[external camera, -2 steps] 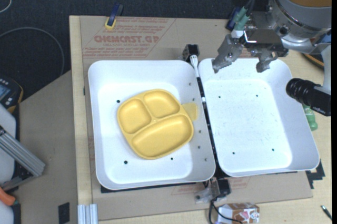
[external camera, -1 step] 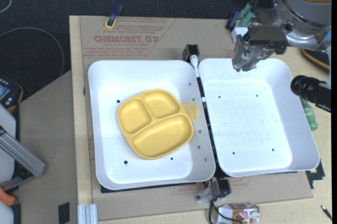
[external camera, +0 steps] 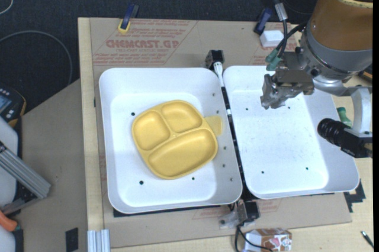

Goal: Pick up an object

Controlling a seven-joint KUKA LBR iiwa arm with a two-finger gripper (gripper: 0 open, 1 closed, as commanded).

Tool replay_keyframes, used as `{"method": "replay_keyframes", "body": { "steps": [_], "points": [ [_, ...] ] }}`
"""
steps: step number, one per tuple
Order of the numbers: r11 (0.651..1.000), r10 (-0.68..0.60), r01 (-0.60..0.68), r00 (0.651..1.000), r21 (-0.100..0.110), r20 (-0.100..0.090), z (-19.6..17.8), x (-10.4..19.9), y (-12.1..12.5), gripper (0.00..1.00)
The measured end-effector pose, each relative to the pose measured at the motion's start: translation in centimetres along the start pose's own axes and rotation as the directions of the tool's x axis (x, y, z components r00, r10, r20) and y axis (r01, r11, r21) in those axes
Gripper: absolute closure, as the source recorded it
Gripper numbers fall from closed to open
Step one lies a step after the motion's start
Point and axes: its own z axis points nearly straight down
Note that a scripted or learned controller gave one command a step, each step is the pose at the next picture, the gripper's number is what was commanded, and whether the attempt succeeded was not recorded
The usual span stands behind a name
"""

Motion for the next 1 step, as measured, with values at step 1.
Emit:
{"method": "replay_keyframes", "body": {
  "steps": [1],
  "points": [
    [1.000,-0.013,0.013,1.000,-0.015,-0.004,-3.71,7.11,0.02,1.00]
  ]
}}
